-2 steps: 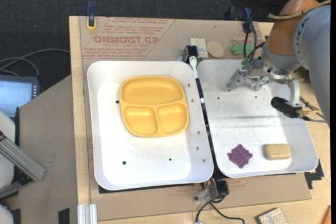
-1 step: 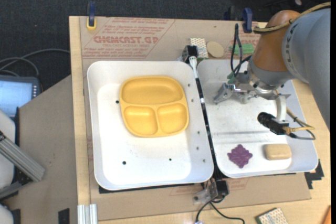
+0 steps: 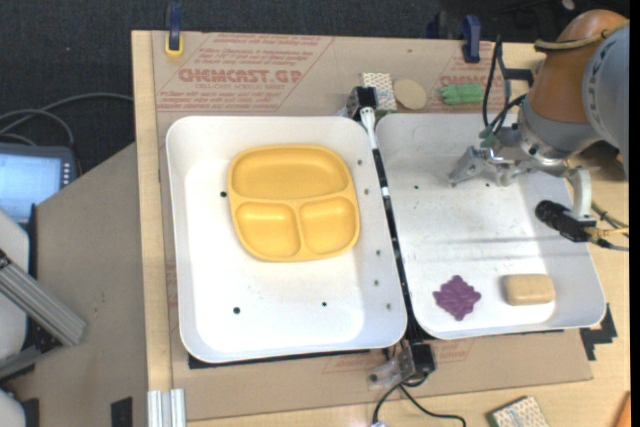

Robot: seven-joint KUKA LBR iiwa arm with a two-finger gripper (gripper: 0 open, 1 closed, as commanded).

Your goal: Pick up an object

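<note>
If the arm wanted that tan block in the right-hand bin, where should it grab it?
Probably from straight above, fingers closing across the short sides of the tan block. It lies flat and oblong in the right bin, near the front rim, apart from the purple piece, so its sides look free for the gripper.

Bright, even overhead light; soft shadows; mild glare on white bins; image slightly soft

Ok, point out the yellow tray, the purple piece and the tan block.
yellow tray [image 3: 292,174]: camera view, large top compartment.
purple piece [image 3: 457,296]: camera view, its middle.
tan block [image 3: 528,289]: camera view, top face.
</note>
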